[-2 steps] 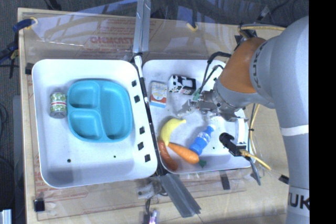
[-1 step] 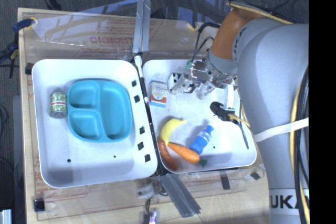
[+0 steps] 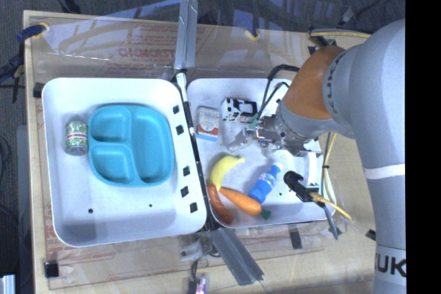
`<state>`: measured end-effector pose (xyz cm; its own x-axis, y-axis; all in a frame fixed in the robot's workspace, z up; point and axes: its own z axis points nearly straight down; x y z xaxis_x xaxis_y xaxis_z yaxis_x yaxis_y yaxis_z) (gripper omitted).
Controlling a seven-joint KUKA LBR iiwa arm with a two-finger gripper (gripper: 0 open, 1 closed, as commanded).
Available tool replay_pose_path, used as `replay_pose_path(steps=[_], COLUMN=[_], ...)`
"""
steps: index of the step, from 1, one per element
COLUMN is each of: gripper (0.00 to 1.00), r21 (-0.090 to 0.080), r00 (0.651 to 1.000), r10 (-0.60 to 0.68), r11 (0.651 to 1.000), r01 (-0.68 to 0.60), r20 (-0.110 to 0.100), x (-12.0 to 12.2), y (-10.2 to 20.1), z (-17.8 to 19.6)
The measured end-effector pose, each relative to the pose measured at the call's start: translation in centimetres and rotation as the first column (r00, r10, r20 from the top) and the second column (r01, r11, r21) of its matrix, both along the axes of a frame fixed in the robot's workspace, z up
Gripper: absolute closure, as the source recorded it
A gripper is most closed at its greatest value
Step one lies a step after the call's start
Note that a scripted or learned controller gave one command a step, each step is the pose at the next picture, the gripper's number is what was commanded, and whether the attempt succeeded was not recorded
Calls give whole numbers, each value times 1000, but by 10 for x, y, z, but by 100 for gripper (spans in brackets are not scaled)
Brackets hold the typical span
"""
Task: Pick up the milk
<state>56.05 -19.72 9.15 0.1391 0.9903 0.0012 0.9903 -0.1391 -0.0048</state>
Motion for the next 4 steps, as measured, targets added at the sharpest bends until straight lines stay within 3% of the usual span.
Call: replay_pose_path(steps=[1,2,3,4], gripper=[0,0,0,0], r21=[0,-1,1,-1], r00=[1000,1000,998,1000], r10=[-30,-2,58,-23], r11=[1000,1000,998,1000], r01=[30,2,-58,23], r20=[1,2,0,3], x=[-60,2,-63,-81], y=[-4,-3,63,24], z=[19,97,-1,43])
